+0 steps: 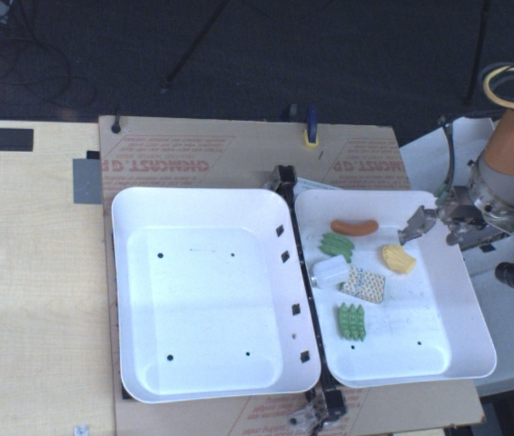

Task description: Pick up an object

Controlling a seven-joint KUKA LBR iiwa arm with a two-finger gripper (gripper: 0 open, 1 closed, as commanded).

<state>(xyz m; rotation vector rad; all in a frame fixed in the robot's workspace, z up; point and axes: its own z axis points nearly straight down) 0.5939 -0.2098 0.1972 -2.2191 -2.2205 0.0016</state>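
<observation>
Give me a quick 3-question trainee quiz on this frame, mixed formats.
1. True or false: the orange sausage-shaped toy lies in the left white bin.
2. Which item lies nearest the two-finger gripper?
A. the green bumpy toy near the right bin's front
B. the yellow corn-like piece
C. the white speckled flat packet
3. Fill in: the gripper sits at the ____ edge of the right white bin.

Key
1. False; it lies in the right bin, toward the back.
2. B.
3. Right; it sits beside the yellow piece with nothing between its fingers.
</observation>
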